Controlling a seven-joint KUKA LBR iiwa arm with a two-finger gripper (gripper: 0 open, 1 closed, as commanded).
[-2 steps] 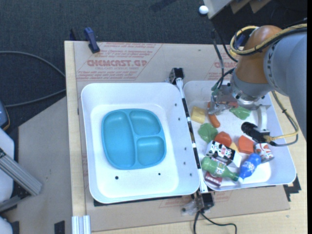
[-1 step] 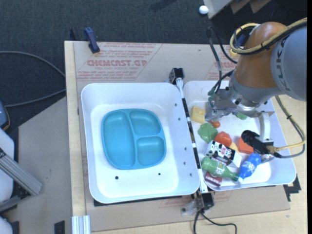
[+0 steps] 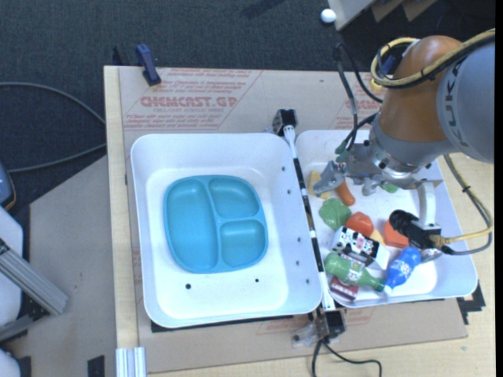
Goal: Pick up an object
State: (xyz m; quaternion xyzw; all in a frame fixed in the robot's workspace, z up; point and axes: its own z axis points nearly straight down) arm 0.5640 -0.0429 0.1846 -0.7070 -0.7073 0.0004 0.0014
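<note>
A dark grey carpeted floor [image 3: 196, 22] surrounded the desk [image 3: 118, 210], whose pale wooden top carried a brown cardboard sheet [image 3: 204, 100] printed with red lettering. A blue clamp [image 3: 147, 64] gripped the desk's far edge. A grey cable [image 3: 47, 93] curved across the carpet.

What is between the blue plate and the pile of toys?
In the camera view, bare white floor of the left bin, then the two bins' touching rims, lie between the blue plate and the toy pile in the right bin.
</note>
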